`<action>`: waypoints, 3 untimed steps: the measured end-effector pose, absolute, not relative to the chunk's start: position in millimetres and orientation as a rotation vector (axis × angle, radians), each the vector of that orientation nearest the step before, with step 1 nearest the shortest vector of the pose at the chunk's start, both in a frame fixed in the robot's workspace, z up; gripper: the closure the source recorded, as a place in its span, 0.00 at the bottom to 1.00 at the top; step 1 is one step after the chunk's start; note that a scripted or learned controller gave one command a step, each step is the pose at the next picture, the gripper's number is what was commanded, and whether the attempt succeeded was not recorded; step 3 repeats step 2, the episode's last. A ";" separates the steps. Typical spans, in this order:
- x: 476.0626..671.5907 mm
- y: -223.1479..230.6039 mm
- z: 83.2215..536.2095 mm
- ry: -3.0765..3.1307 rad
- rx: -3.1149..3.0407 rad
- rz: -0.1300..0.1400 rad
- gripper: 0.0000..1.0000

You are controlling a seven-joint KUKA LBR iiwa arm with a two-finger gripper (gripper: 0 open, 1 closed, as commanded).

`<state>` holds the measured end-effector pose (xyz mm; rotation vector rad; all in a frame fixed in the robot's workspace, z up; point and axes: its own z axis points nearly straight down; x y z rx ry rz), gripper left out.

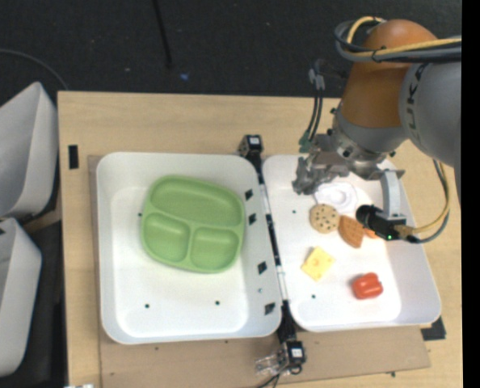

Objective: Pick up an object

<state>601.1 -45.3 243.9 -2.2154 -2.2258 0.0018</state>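
The arm (402,79) covers the far right corner of the right bin (402,309) and runs off the picture's right edge. An orange wedge (351,232) lies partly tucked under a black fitting (369,217).

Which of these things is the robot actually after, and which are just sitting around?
Could be picked up, all in the right bin:
- round cookie
- orange-brown piece
- yellow cheese wedge
- red piece
The gripper hovers above the cookie.

Just lying about:
- green divided plate in the left bin
- wooden bench
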 end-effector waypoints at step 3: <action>569.6 55.3 258.3 -2.228 -2.212 -0.002 1.00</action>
